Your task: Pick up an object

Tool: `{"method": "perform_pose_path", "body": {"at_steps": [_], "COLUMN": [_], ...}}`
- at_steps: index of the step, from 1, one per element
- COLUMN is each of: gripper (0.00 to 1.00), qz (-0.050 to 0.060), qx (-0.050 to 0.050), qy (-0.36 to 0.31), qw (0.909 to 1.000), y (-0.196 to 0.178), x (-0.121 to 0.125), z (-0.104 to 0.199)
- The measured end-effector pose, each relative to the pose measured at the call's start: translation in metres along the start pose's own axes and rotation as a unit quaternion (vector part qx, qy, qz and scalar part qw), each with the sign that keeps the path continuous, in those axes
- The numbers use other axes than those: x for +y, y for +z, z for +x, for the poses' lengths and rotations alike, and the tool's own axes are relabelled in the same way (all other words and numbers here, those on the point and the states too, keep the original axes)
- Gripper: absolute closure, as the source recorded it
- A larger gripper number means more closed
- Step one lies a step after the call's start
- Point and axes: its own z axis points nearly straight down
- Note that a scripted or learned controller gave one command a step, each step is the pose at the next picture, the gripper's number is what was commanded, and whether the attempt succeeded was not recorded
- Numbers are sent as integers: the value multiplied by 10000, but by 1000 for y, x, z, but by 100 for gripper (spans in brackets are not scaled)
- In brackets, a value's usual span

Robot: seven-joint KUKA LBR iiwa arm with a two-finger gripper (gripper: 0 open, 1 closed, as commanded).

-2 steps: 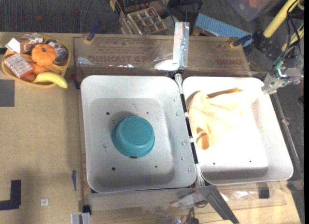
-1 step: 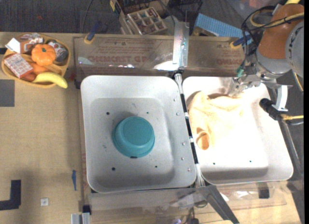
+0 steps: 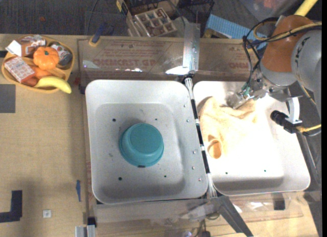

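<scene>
A pale yellow cloth [image 3: 220, 120] lies crumpled in the left half of the right bin [image 3: 265, 169], with an orange fold at its lower end. My gripper [image 3: 240, 97] is down at the cloth's upper right edge, its tip touching or pressed into the fabric. A teal bowl [image 3: 142, 144] sits upside down in the middle of the left bin [image 3: 102, 103], far from the gripper.
The grey arm with its orange band [image 3: 281, 47] reaches in over the right bin's far right corner, trailing black cables. A dish of toy fruit [image 3: 38, 62] rests on the bench at the far left. Cardboard and clutter stand behind both bins.
</scene>
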Motion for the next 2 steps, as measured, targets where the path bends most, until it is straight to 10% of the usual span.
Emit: {"method": "perform_pose_path", "body": {"at_steps": [2], "gripper": [0], "qz": [-8], "qx": [-6], "qy": [-615], "qw": [9981], "y": [2], "x": [12], "z": [35]}}
